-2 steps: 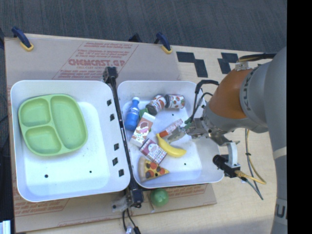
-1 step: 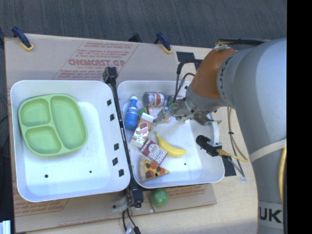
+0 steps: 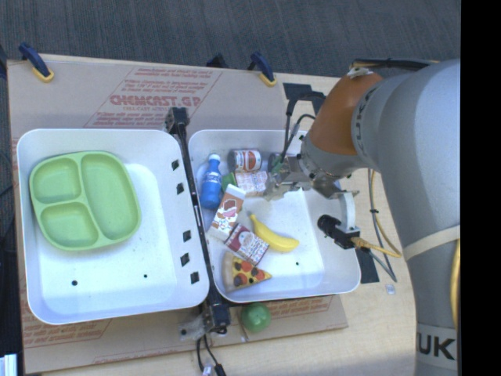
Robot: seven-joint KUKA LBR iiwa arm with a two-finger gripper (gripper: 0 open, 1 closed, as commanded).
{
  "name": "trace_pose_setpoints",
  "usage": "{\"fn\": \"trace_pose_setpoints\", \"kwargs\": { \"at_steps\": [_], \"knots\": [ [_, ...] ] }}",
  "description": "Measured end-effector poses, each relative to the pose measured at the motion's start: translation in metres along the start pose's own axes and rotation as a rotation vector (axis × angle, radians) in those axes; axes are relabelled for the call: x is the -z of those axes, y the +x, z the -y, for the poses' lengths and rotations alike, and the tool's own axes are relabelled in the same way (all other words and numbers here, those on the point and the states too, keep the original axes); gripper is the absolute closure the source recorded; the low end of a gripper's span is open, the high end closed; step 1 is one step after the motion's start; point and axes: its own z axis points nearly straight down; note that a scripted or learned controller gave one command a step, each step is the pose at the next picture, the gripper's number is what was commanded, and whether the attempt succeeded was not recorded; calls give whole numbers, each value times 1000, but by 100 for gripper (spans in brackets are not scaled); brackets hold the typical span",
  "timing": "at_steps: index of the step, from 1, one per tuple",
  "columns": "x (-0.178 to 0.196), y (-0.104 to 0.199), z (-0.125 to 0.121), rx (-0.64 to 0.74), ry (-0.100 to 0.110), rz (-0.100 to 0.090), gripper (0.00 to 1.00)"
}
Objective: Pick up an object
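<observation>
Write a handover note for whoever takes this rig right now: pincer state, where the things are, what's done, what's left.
Pincer: low in the right bin, by its upper middle, beside the can and the small carton. Nothing visibly held.
Right bin: blue bottle along the left wall, banana in the middle, pizza slice at the near edge, two more snack packets between bottle and pizza.
Left bin: green divided plate.
Outside: a green ball on the bench below the right bin.
Done: arm brought down among the items.
Left: grip one item and lift it.
</observation>
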Motion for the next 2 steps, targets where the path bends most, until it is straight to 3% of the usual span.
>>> {"fn": "trace_pose_setpoints", "kwargs": {
  "at_steps": [1, 2],
  "knots": [
    [59, -7, -57, -6, -5, 0, 100],
    [119, -36, 43, -7, -3, 0, 100]
  ]
}}
